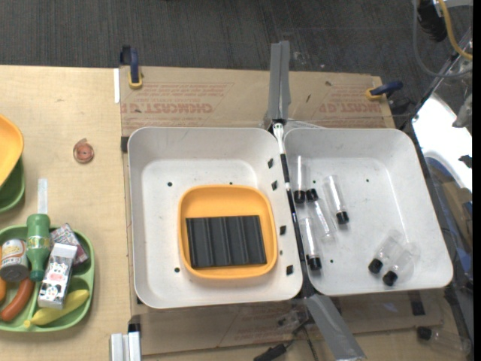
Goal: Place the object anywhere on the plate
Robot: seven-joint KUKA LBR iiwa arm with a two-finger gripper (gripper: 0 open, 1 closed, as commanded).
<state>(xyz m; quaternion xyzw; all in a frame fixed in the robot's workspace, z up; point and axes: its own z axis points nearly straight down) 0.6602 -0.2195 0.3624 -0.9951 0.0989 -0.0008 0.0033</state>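
Note:
An orange plate [225, 195] with rounded corners lies in the middle of the left bin [150, 201]. A dark grey ribbed rectangular block [226, 241] rests flat on the plate and covers most of its floor. In the right bin [391, 156] lie several clear plastic tubes with black caps. One tube [300, 179] lies by the bin's left wall, another [336, 200] is nearer the middle, and a third [310, 241] sits lower left. A pair of tubes [391, 258] rests at the lower right.
On the wooden bench to the left stands a green tray [83, 295] with toy food and a bottle. A yellow bowl [7, 153] and a small pink disc [83, 151] are also there. Cables [440, 13] hang at the top right.

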